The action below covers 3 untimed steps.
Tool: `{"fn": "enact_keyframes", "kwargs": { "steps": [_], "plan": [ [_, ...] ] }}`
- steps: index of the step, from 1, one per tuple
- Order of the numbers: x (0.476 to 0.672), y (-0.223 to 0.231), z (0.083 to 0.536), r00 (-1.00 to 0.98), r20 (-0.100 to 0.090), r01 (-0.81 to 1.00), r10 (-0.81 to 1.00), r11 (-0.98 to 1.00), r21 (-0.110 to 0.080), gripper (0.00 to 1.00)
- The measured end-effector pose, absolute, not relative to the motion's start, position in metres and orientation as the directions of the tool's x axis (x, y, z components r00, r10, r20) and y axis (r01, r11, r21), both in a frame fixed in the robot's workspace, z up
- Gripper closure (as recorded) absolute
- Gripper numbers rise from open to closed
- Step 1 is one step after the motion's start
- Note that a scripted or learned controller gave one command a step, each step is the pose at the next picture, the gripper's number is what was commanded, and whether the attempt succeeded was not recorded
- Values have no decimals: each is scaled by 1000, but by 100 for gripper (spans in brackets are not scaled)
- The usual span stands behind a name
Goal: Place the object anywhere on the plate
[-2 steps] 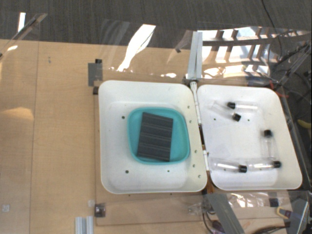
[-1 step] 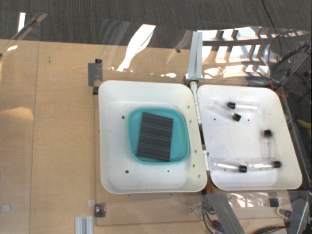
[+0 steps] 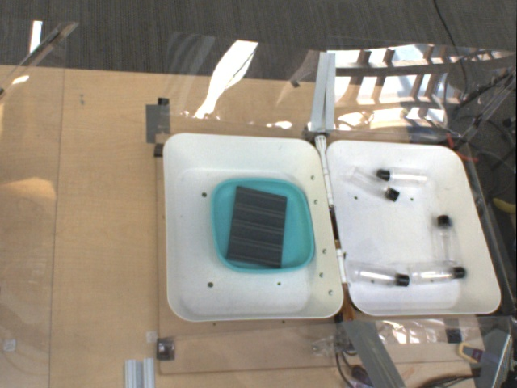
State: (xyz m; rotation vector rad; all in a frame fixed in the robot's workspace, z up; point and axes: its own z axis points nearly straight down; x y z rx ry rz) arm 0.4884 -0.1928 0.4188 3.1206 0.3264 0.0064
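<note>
Camera view: dark ribbed block point(image 3: 258, 228) lies on teal plate point(image 3: 303, 229).

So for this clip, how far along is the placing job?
It looks done: the dark grey ribbed rectangular block lies flat on the teal square plate in the left white bin, fully within the plate's rim. Nothing is in hand. The clear plastic tubes with black caps lie in the right white bin. Nothing visible is left to do.
</note>
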Motion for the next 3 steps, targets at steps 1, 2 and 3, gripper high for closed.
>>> {"fn": "enact_keyframes", "kwargs": {
  "steps": [1,2,3],
  "plan": [
    [488,-193,419,978,4,207,207,-978,4,0],
    [488,-193,419,978,4,207,207,-978,4,0],
    [488,-193,419,978,4,207,207,-978,4,0]
  ]
}}
